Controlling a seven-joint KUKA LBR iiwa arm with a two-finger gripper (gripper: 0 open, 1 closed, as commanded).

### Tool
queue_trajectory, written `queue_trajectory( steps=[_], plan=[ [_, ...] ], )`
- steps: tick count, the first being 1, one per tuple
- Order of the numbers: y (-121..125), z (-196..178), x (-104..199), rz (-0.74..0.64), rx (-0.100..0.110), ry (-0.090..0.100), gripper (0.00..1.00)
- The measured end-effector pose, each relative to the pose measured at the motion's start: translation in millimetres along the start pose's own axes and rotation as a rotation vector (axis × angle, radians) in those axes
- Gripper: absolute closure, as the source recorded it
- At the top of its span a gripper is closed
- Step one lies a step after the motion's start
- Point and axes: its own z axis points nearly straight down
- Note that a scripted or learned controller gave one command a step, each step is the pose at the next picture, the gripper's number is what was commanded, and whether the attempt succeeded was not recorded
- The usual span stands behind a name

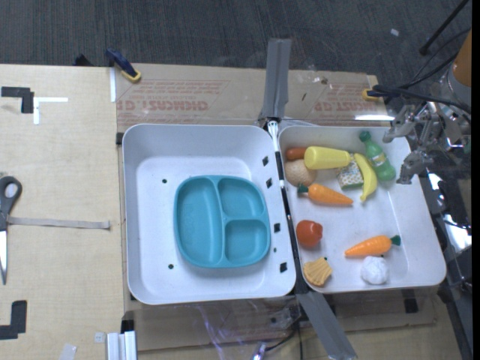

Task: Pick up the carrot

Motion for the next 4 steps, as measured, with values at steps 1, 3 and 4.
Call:
queue_trajectory(
  steps=[1,3,4],
  plan=[
    [15.6,128.9,78.4,0.074,0.0,0.002,0.0],
    [71.3,153.3,125.2,0.525,0.0,-0.001,0.0],
    [71.4,143.3,122.4,0.521,0.001,-0.008,1.0]
  ],
)
